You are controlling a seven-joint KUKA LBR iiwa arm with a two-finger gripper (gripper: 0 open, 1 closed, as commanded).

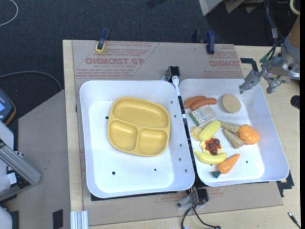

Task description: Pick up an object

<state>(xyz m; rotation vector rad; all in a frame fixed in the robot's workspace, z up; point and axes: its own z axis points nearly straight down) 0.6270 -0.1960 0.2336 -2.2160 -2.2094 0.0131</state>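
Observation:
My gripper [260, 85] hangs over the far right corner of the right bin [271, 128], its two fingers spread open with nothing between them. Toy food lies below and to its left: a tan round cookie [231, 103], two sausages [200, 101], a speckled pale block [203, 113], a corn cob [210, 130], two cones [232, 132], an orange fruit [249, 134], a banana [208, 157], a small red and yellow piece [212, 145] and a carrot [228, 163].
The left bin [95, 142] holds a yellow three-compartment plate [138, 126]. A black divider [183, 123] runs between the bins. Blue and yellow clamps [101, 41] sit at the board's far edge.

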